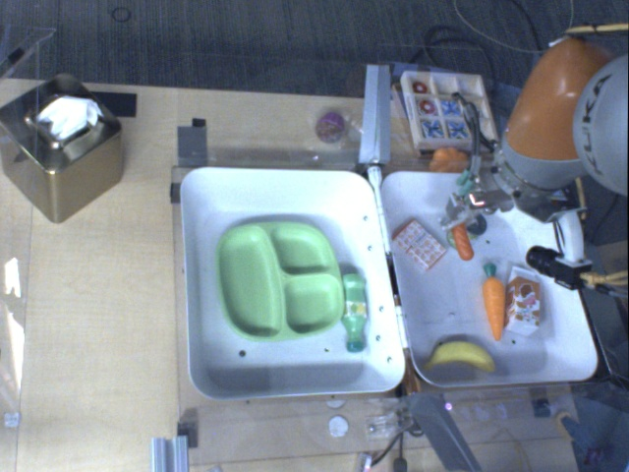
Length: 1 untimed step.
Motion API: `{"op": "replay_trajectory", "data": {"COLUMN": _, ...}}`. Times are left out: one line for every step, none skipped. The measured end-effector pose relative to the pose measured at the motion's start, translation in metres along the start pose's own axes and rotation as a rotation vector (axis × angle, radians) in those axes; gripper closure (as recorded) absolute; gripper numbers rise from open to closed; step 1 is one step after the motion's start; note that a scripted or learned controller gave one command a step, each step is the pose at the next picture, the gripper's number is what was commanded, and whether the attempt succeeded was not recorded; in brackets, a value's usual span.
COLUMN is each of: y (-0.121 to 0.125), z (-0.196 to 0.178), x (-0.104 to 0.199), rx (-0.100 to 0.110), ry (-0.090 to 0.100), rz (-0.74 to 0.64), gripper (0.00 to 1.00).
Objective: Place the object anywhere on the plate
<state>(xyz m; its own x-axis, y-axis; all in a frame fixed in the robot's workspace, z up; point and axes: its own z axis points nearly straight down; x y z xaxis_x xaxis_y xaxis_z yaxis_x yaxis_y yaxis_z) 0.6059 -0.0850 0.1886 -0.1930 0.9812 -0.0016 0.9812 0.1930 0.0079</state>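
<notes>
Pincer (470,207) low in the right bin (570,362), over a small red-orange piece (462,243); cannot tell how far open, nor whether anything is gripped; green divided plate (277,281) in the left bin (201,264), green bottle (354,313) touching its right edge; carrot (493,306), banana (462,355), patterned card (420,245) and small carton (525,305) in the right bin.

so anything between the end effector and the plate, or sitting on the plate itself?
The end effector is over the right white bin, at a small orange-red item. The green sectioned plate lies in the left white bin. The two bins' adjoining rims lie between them. A green bottle rests at the plate's right edge.
</notes>
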Motion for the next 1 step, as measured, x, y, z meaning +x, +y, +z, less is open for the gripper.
{"op": "replay_trajectory", "data": {"y": -0.0359, "z": 0.0026, "x": 0.0814, "rx": 0.002, "ry": 0.002, "rz": -0.281, "gripper": 1.00}}
